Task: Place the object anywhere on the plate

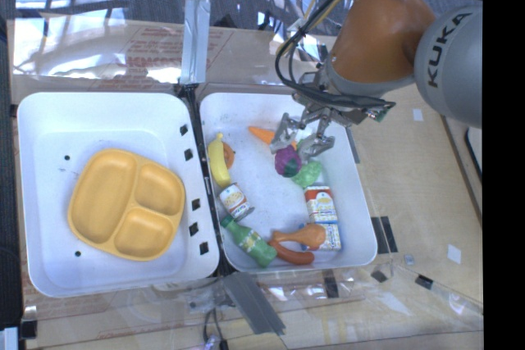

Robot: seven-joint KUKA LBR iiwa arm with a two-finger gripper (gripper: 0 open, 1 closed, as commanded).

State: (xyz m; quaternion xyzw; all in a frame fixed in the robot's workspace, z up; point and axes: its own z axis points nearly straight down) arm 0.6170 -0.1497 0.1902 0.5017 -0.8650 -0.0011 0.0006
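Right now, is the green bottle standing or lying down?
Lying down: the green bottle rests on its side along the right bin's front wall.

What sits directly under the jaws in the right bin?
Below the gripper lies a purple toy, with a green piece beside it and an orange carrot just left. The arm covers the bin's upper right corner, so anything there stays hidden.

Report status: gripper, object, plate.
Gripper low in right bin, fingers spread above purple toy, nothing held. Yellow plate in left bin. Green toy touches purple toy.
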